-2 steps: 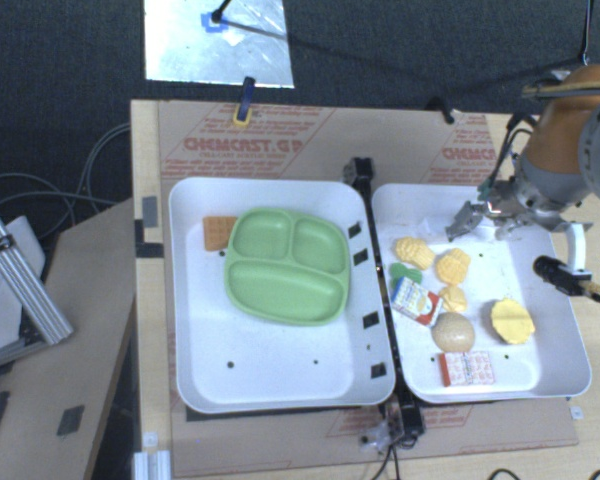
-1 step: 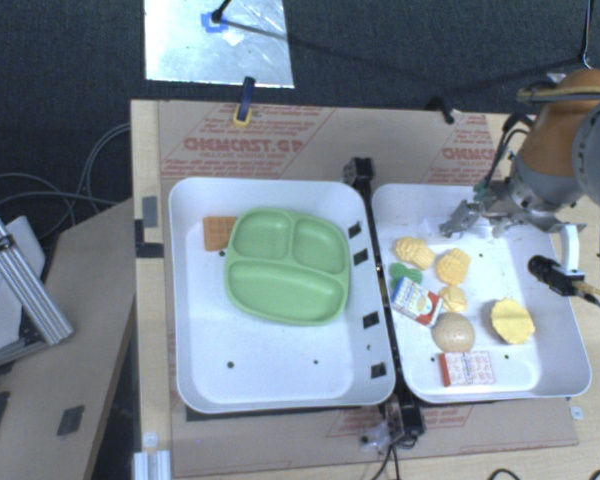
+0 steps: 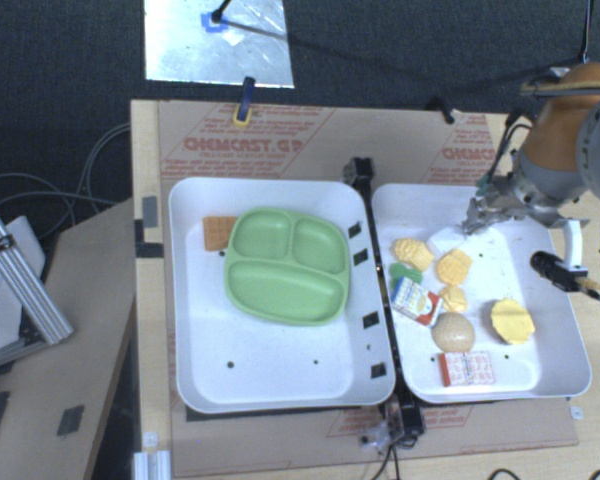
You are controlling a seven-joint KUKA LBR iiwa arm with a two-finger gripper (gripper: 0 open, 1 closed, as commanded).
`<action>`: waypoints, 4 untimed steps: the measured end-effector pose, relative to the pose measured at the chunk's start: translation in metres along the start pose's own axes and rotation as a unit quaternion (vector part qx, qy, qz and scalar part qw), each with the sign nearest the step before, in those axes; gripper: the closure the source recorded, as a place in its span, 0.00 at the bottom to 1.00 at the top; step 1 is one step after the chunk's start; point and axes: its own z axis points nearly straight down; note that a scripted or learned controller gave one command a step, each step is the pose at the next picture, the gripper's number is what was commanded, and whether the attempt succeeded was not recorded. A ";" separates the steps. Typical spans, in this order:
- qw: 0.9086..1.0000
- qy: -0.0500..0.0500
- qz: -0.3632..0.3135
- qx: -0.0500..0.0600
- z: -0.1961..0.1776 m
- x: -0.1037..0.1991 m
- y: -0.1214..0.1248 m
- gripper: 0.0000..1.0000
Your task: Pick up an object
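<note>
Two shallow white bins sit side by side on a brown board lettered in red. The left bin (image 3: 195, 368) holds a green compartment tray (image 3: 286, 266) lying flat near its middle, and an orange cracker-like square (image 3: 217, 232) lies just beside the tray's left edge, partly tucked under it. The right bin (image 3: 560, 368) holds a loose cluster of small things: a yellow corn-like piece (image 3: 413, 252) toward the bin's left wall, a yellow ridged piece (image 3: 454, 266) just to its right, a small colourful packet (image 3: 411, 299) below them, a smaller yellow piece (image 3: 453, 297) touching the packet's right side, a tan rounded thing that may be a bread roll or potato (image 3: 453, 333), a red-and-white label card (image 3: 467, 369) lying flat near the front wall, and a yellow cheese-like wedge (image 3: 512, 321) apart to the right. The gripper (image 3: 477, 216) hangs over the far part of the right bin, above bare floor, clear of the cluster; at this size I cannot tell how it is set, and nothing shows in it. A black cylindrical part (image 3: 552, 268) juts over the bin's right side. A black divider strip (image 3: 375, 258) with clips runs between the bins. Beyond the board lies a silvery sheet (image 3: 217, 28).
</note>
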 end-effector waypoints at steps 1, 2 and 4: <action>1.000 0.000 -0.001 0.006 -0.061 0.003 0.011 1.00; 1.000 0.000 -0.001 0.006 -0.114 0.003 0.014 1.00; 1.000 0.002 -0.003 0.009 -0.115 0.104 0.017 1.00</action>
